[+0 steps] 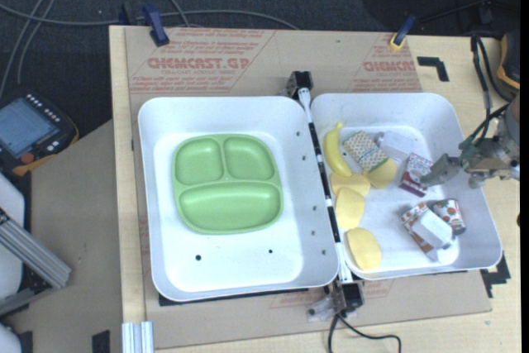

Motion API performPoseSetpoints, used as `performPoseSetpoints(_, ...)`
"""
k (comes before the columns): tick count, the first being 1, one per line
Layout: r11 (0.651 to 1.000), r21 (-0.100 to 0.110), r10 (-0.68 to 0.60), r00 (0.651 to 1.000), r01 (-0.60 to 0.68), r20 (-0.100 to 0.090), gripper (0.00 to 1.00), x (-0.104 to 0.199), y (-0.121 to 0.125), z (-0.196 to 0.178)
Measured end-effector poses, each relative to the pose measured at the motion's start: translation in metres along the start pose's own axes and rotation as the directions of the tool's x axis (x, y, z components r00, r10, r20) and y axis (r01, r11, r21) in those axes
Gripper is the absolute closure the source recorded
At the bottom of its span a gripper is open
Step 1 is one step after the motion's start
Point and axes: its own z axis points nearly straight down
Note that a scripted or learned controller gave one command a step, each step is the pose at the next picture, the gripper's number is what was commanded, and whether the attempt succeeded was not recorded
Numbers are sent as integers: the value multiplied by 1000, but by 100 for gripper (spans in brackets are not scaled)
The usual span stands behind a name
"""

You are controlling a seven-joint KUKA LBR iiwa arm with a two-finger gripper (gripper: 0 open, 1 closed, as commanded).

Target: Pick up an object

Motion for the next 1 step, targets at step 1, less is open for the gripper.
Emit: performPoseSetpoints(1, 1000, -3, 0, 1000, 0, 1, 0, -3, 11, 105)
